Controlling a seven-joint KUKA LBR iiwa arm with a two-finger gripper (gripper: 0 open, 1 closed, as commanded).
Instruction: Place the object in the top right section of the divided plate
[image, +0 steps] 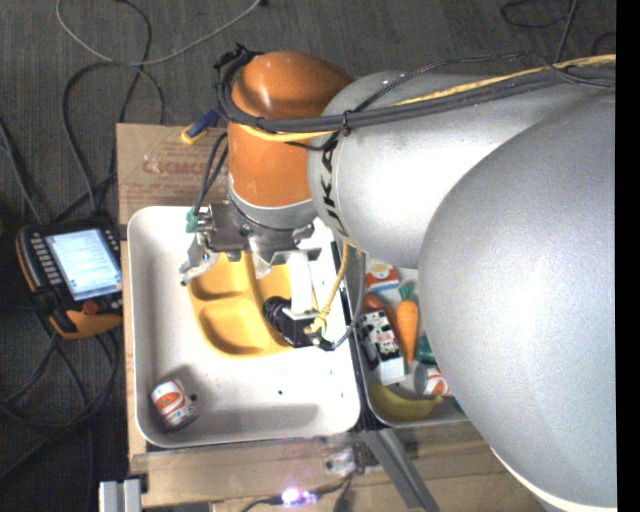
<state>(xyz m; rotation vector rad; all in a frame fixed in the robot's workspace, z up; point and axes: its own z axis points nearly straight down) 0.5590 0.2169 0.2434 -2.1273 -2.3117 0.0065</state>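
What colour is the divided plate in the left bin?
Yellow-orange; the divided plate shows in the camera view, partly under the arm.

Can (172, 402) in left bin (145, 300), carrot (407, 328), banana (400, 403), tablet (82, 260)

— Yellow divided plate (232, 318) in white bin (150, 300); red-and-white can (172, 402) there too.
— Orange carrot (406, 330), yellow banana (400, 404) at right; grey arm (480, 200), orange band (275, 120).

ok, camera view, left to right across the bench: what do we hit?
Handheld pendant → small can in the left bin → yellow divided plate → carrot in the right bin.
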